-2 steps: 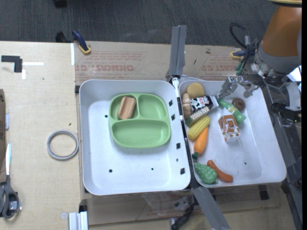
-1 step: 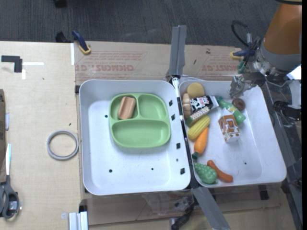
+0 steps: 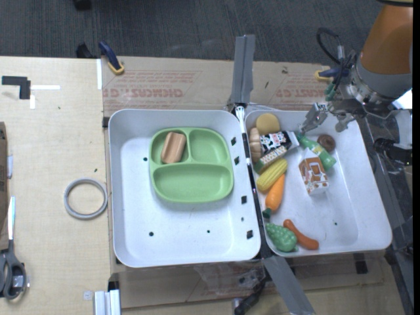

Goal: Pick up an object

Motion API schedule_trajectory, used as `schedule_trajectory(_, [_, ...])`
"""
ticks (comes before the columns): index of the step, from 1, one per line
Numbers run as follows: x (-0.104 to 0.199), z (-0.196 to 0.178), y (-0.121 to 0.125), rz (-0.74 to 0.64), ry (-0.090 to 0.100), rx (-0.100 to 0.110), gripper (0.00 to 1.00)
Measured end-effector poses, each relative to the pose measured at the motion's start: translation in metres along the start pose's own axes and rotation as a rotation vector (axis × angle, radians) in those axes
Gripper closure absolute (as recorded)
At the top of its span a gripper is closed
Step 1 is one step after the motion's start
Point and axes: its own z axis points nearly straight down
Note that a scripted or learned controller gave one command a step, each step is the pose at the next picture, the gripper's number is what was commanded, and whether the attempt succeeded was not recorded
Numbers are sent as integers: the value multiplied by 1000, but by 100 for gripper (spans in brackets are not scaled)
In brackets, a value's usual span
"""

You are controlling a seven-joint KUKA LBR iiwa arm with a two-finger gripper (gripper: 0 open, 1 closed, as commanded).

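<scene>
Two white bins [image 3: 131,241] on a pale wooden bench [image 3: 52,143], dark carpet beyond; end effector [image 3: 321,115] spread wide.

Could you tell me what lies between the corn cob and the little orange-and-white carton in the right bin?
In the camera view, only bare white bin floor lies between the corn cob and the carton; nothing sits in that gap.
</scene>
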Motion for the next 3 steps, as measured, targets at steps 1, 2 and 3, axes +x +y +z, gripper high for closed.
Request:
schedule_trajectory(1, [-45,103,-51,91,1,-1,0])
schedule_trajectory(2, [-29,160,-26,23,1,-2,0])
schedule_trajectory(3, [-31,150,-26,27,1,-2,100])
